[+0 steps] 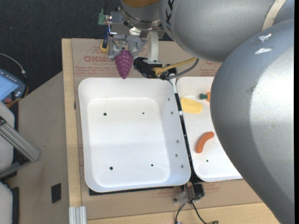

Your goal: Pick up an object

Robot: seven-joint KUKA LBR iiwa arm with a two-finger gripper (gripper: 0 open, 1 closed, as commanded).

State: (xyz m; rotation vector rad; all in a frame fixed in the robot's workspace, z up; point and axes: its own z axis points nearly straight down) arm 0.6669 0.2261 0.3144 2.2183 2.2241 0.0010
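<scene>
My gripper (124,50) hangs above the far edge of the left bin (93,171). A purple bunch of grapes (124,64) hangs between its fingers, lifted off the bin floor, so the gripper is shut on it. In the right bin (215,171) lie a yellow lemon-like piece (192,106), an orange sausage-shaped piece (203,141) and a small orange item with a green tip (205,96) partly hidden by the arm.
The big grey arm covers the upper right of the view and most of the right bin. Both bins rest on a cardboard-covered bench (70,125). A cable and clamp (189,195) sit at the front between the bins.
</scene>
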